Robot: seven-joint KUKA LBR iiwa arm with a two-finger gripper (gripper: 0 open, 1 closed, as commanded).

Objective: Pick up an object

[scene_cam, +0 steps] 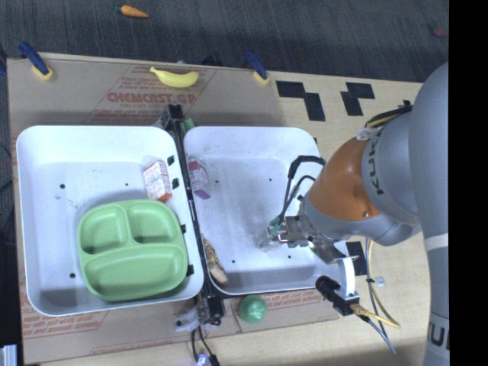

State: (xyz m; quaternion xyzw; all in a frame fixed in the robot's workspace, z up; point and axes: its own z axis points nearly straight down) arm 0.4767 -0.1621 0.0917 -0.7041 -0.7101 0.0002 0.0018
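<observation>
Nothing lifted yet: gripper [274, 231] low near the front edge of the right bin [252, 139], finger state impossible to tell, nearest candidates a small packet [197, 176] by its left wall and a tan object [215, 268] in its front-left corner.

Yellow banana [175, 75] on cardboard above the bins, green ball [252, 309] below them, orange carrot [134, 11] on carpet
</observation>
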